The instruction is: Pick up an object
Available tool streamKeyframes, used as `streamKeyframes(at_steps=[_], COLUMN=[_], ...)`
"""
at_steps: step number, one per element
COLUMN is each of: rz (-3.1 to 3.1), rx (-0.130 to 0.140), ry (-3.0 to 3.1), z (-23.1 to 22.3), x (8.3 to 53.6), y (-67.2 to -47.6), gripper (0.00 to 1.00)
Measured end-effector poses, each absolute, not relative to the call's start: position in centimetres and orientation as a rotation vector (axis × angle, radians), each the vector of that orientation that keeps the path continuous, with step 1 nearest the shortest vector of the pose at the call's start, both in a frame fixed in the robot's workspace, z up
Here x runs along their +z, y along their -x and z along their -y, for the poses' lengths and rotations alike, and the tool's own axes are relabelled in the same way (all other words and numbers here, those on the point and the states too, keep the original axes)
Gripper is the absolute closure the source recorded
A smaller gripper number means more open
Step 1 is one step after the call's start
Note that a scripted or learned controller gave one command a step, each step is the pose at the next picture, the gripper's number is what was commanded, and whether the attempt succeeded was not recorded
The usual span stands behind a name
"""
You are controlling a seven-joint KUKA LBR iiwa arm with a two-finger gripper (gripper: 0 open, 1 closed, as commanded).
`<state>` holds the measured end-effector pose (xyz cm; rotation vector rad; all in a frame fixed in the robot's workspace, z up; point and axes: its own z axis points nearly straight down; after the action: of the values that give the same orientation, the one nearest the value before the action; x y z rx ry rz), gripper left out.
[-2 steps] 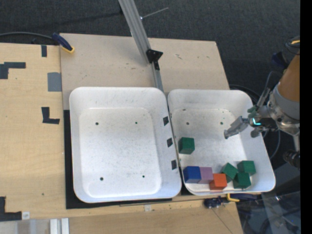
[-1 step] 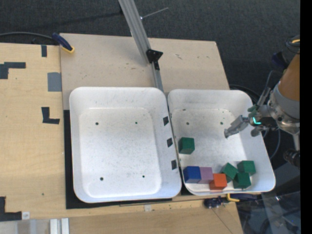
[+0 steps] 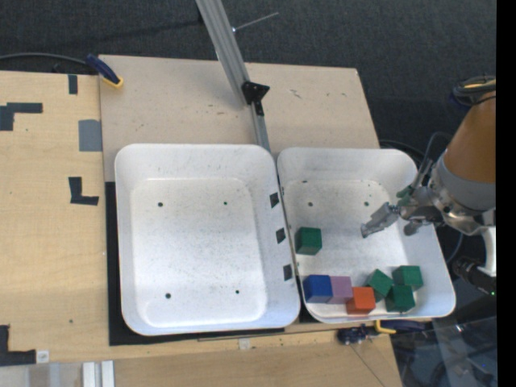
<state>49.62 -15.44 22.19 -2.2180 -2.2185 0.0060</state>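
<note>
Pincer point(image 3: 377, 226): hangs over the right bin, its grey tip pointing toward 8 o'clock; whether it is released or clenched cannot be told; nothing shows in its grasp.
Arm point(image 3: 472, 156): enters from 3 o'clock, orange band above grey wrist.
Lone green cube point(image 3: 309, 239): on the bin floor, at 9 o'clock from the pincer, apart from it.
Cluster: at 6 o'clock from the pincer, along the bin's near wall; blue cube point(image 3: 318, 288) touching purple cube point(image 3: 341, 288), then orange cube point(image 3: 362, 299), then three green cubes point(image 3: 400, 286) packed together.
Right bin point(image 3: 339, 168): white, holds all the cubes.
Left bin point(image 3: 193, 240): white, just beside the right one at 9 o'clock.
Worktop point(image 3: 48, 216): wood.
</note>
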Motion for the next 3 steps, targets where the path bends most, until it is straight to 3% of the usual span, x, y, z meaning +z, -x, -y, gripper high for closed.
streamKeyframes(at_steps=[2,3], rz=[2.218,2.220], rx=[0.006,0.002], ry=[2.215,2.217], z=[13.9,14.0], x=[10.8,12.1], y=[-49.8,-49.9], gripper=[0.00,1.00])
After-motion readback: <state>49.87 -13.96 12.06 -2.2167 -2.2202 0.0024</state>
